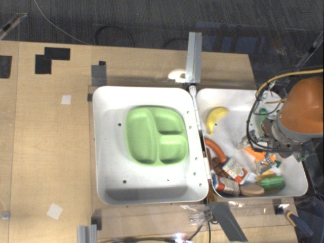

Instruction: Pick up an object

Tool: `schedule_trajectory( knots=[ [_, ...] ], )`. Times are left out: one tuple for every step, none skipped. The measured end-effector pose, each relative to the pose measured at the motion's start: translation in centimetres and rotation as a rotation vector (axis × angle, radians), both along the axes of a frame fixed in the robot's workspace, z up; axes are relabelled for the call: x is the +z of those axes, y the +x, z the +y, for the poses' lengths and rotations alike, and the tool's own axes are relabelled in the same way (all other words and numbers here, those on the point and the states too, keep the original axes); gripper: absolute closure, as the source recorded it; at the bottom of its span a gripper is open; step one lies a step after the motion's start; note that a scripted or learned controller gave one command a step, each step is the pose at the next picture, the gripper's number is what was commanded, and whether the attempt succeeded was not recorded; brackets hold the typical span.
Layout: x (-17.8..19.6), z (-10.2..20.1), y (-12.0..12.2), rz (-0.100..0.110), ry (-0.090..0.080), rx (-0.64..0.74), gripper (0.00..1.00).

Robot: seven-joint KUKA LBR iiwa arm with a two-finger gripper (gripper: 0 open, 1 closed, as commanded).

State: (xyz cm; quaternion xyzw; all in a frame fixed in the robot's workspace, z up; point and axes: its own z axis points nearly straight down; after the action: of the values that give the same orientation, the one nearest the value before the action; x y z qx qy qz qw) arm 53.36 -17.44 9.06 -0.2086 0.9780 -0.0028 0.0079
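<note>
The likely target lies in the right bin (pixel 230 130), where a jumble of small items crowds the near corner: an orange object (pixel 259 155) sits directly under the arm's wrist, a green cylinder (pixel 273 183) lies just beside it toward the front wall, a printed packet (pixel 234 169) rests near the middle, a brown oval piece (pixel 251 190) touches the front wall, and a reddish sausage-shaped item (pixel 214 150) runs along the left wall. A yellow banana (pixel 216 117) lies well apart from the pile, toward the back of the bin.

The tool (pixel 267 158) is down among these things, at the orange object, but the grey wrist and its orange band (pixel 304 106) cover most of it; I cannot tell whether it is released or clenched, and nothing can be seen to be gripped.

The chief risk is the crowding. With the orange object, the green cylinder and the packet lying so close, a descent could land on two things at once, pinch an edge only, or push the pile aside rather than take hold. The bin's right wall is near, so a thing nudged that way may wedge against it. A rounded, smooth item such as the cylinder would probably slip out of a shallow pinch on the lift. The loose cables (pixel 253 128) at the wrist hang low over the bin and might drag across its contents.

The left bin (pixel 104 135) holds a green divided tray (pixel 155 134), away from the work, on the wooden table (pixel 45 151).
</note>
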Motion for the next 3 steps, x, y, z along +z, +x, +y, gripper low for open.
schedule_trajectory(
  knots=[
    [-0.1,-3.1,1.5,0.000,-0.002,0.058,0.00],
    [1.4,-3.0,2.0,-0.016,-0.003,0.058,1.00],
    [1.4,-3.0,2.0,-0.016,-0.002,0.058,0.00]
  ],
)
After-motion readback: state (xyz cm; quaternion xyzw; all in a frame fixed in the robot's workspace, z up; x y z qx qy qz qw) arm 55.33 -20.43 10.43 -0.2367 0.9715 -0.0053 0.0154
